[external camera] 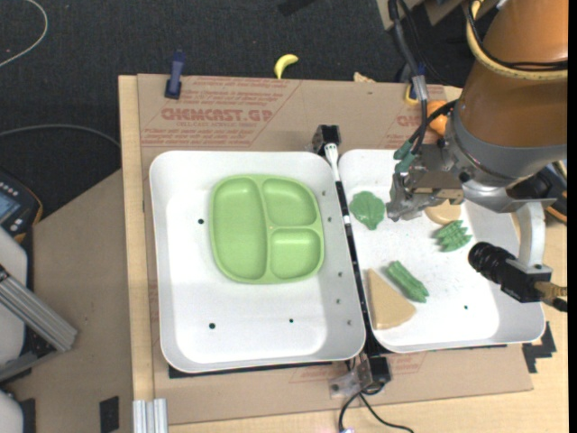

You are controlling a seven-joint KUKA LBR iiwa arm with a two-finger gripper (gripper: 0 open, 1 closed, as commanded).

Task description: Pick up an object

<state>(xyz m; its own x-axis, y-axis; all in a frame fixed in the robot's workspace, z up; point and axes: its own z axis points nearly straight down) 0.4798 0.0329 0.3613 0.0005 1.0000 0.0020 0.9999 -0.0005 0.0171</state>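
The small green leafy toy [366, 209] in the right bin [469, 327], just beside the gripper [403, 207], looks light, rigid and slick, best pinched across its middle; jaws' state untellable

Light falls bright and even from overhead, and the two shallow white plastic bins [180, 242] come close to washing out, with a soft sheen on their floors. The pale green divided plate [267, 229] shows a mild gloss. Shadows are short and soft, darkest under the grey arm [505, 142] with its orange band. The dark floor [81, 25] around the cardboard-topped counter [225, 106] stays dim. Detail is slightly grainy and soft throughout.
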